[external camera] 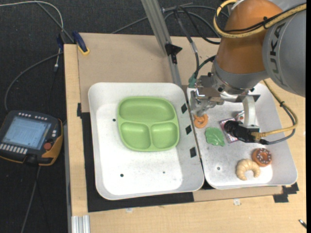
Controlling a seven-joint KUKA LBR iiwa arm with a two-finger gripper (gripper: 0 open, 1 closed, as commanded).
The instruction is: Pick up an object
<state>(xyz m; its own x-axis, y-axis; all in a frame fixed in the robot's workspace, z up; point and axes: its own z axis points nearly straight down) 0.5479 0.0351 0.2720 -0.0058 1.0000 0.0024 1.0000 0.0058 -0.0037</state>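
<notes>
Hanging low over the upper-left corner of the right bin (279, 176), the gripper (198, 111) sits just above a small orange piece (200, 121) that lies hard against the bin's left wall. Whether the claw is apart or together I cannot tell from this slant, and nothing is plainly caught in it. The other candidates lie in the same bin: a green piece (214, 137) just below the orange one, a dark wrapped item (233, 130) near the middle, a croissant (247, 168) and a chocolate doughnut (262, 156) toward the lower right corner. The left bin (104, 176) carries a green divided tray (147, 123) in its upper half.

The likeliest trouble is the wall: the orange piece is so close to the left edge that the claw may land on the rim or the divider between the bins and close on nothing. The piece is also small and could be nudged aside or slip out on the lift. The green piece just beside it could be caught as well
</notes>
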